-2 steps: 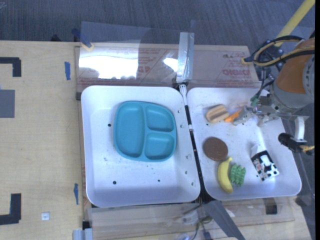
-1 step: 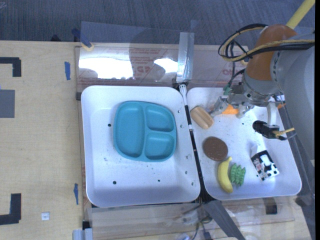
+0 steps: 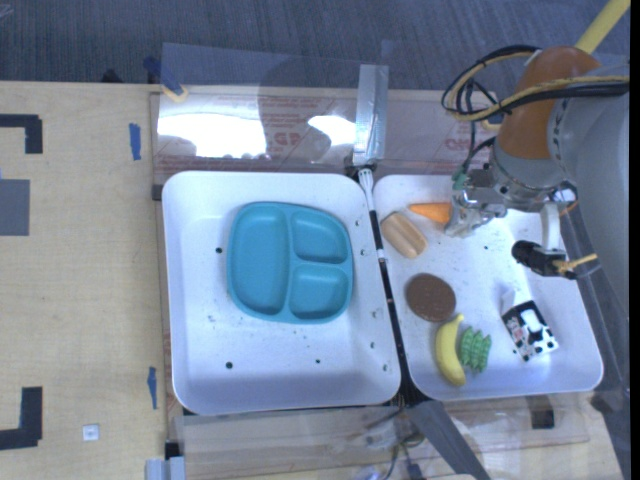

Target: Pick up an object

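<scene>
My gripper is low over the back of the right bin, just to the right of an orange carrot-shaped piece. A tan bread roll lies in front of and left of the carrot. Nearer the front are a brown round disc, a yellow banana with a green leafy piece against it, and a small black-and-white toy. Nothing visibly sits in the gripper.
The left bin holds a blue divided plate. A ridge between the two bins runs just left of the bread roll. The arm's grey body and orange band stand over the right bin's back right corner.
</scene>
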`<action>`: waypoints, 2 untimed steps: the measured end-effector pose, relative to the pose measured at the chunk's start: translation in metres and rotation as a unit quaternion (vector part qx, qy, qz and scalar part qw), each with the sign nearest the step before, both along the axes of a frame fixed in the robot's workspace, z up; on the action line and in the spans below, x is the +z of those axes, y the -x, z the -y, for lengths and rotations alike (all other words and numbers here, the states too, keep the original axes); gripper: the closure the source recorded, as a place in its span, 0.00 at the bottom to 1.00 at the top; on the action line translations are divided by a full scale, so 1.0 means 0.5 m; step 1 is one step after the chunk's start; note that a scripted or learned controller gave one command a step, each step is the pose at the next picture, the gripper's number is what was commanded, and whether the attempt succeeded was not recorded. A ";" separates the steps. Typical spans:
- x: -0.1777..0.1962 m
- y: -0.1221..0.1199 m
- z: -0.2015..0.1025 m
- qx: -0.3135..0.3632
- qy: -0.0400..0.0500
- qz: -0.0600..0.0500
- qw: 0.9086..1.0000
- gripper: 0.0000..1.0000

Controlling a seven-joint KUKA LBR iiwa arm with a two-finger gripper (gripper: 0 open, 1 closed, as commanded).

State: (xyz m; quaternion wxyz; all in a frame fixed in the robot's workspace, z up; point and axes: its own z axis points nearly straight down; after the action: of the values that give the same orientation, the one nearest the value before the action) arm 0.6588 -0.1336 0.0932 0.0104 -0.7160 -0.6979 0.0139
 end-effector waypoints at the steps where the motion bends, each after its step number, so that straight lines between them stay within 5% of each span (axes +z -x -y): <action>1: 0.003 -0.004 -0.003 0.001 0.000 0.003 1.000 0.00; 2: -0.016 -0.005 -0.042 -0.049 0.002 0.006 0.999 0.00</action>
State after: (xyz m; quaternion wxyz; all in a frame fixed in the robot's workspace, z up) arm 0.6615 -0.1124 0.0854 0.0052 -0.7493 -0.6621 0.0102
